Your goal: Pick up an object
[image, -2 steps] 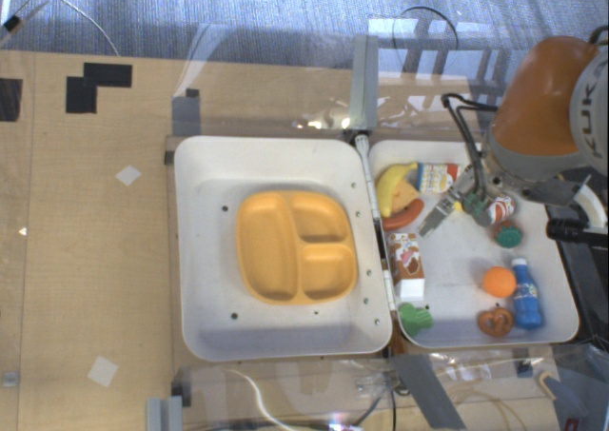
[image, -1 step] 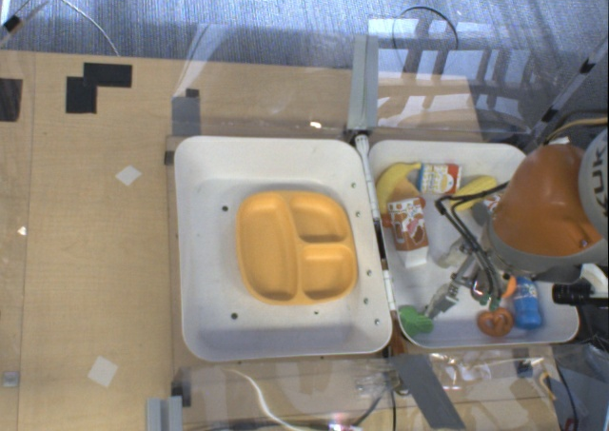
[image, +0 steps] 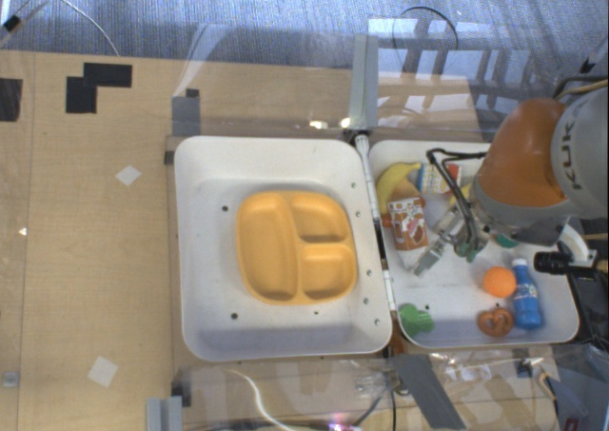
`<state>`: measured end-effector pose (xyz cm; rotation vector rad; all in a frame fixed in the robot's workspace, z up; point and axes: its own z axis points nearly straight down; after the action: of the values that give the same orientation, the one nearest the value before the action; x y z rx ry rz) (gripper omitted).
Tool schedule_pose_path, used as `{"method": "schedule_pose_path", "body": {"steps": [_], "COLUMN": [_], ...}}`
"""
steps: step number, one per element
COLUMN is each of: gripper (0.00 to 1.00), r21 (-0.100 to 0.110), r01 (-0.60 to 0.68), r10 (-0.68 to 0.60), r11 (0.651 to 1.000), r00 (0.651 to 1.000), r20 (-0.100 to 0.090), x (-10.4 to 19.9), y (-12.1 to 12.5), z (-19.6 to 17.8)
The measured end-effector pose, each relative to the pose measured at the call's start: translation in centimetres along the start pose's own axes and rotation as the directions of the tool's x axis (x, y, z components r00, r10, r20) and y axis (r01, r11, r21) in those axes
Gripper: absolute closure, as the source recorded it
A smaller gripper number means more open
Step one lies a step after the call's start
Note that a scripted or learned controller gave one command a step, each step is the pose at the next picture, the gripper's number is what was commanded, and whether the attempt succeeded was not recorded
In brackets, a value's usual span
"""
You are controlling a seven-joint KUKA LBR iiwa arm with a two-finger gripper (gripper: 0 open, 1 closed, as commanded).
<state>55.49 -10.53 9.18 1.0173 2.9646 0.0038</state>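
My gripper [image: 434, 242] hangs low over the middle of the right bin [image: 561, 329], pointing left, just right of a brown and red snack packet [image: 407, 222]. It is open, and I see nothing between its fingers. A yellow banana [image: 395, 178] lies at the back left of this bin. A green toy [image: 415, 319] sits at the front left corner. An orange ball [image: 498, 281], a blue bottle [image: 526, 297] and a brown round item [image: 495, 322] lie at the front right. The arm's orange band [image: 525, 155] hides the back right of the bin.
The left bin [image: 205, 324] holds a yellow divided plate [image: 295, 245] at its centre. A metal post [image: 361, 87] stands behind the wall between the two bins. Cables run over the right bin near the wrist.
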Motion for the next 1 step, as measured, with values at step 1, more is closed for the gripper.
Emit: {"method": "schedule_pose_path", "body": {"steps": [1], "gripper": [0.0], "r21": [0.001], "r01": [-0.048], "r10": [0.048], "r11": [0.999], "r00": [0.999], "r20": [0.001], "x": [-7.81], "y": [3.2], "z": [0.44]}}
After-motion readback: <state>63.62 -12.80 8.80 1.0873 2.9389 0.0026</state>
